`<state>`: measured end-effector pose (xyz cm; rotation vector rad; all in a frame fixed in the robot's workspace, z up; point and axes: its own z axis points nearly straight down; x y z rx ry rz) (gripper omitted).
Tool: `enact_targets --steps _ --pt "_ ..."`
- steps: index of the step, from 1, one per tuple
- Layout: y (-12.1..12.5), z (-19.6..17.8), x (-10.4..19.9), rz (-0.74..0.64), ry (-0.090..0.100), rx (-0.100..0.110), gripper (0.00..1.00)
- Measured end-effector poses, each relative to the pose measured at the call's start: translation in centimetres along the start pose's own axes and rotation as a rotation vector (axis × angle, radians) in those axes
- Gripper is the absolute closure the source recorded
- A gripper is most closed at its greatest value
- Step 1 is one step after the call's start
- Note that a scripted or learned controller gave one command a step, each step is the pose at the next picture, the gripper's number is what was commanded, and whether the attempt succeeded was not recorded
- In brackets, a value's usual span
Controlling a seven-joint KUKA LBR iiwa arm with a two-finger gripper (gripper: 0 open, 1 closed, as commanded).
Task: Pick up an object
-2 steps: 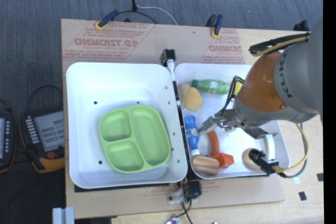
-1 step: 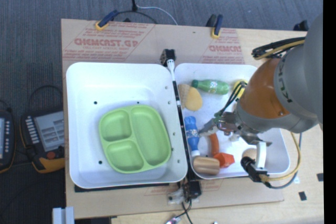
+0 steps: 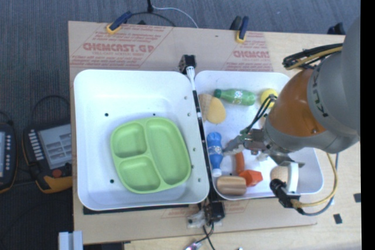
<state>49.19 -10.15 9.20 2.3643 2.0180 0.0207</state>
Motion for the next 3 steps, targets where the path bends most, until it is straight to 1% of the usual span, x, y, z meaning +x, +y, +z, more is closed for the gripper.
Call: enact_targets --steps 1,2,3 --pt "-0.2 0.1 -0.8 -0.509 0.009 0.013 0.00" --pt "0.0 -1.0 -0.7 -0.509 0.009 0.008 1.00" --pt "0.0 -1.1 -0.9 -0.506 0.004 0.006 0.00"
